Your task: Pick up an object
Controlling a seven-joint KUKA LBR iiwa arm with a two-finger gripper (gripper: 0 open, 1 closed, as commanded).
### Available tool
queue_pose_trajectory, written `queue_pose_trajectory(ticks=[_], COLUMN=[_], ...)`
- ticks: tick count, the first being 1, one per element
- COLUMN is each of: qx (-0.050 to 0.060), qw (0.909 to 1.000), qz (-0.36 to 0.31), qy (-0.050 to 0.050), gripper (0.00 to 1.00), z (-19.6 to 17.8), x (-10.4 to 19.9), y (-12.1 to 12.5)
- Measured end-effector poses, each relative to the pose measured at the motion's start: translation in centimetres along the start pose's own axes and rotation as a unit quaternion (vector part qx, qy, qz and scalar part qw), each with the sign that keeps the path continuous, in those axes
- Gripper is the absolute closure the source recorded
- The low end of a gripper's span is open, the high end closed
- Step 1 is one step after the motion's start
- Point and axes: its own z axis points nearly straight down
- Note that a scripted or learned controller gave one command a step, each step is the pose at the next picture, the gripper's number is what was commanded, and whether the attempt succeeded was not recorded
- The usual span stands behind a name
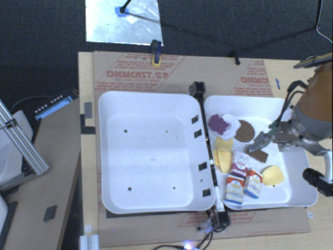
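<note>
Camera view: right bin [299, 191] with small food items, perhaps toys; fingers' [258, 141] state unclear; left bin [112, 155] beside.

Grey arm [312, 126] w/ orange band, metal end effector [261, 139].

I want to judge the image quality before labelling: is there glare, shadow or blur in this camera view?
In the camera view, the metal sheet at the top reflects light brightly; the left bin looks evenly lit with soft shading along its walls; the pincer over the right bin looks slightly blurred, so its fingers are hard to read; small items like the purple object stay fairly sharp.
</note>
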Motion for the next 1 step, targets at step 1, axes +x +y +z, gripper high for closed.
queue_pose_trajectory(ticks=[1], qx=[0.005], qw=[1.0000], qz=[0.000], qy=[0.002], gripper=[0.00], z=[8.93], x=[2.80], y=[-1.96])
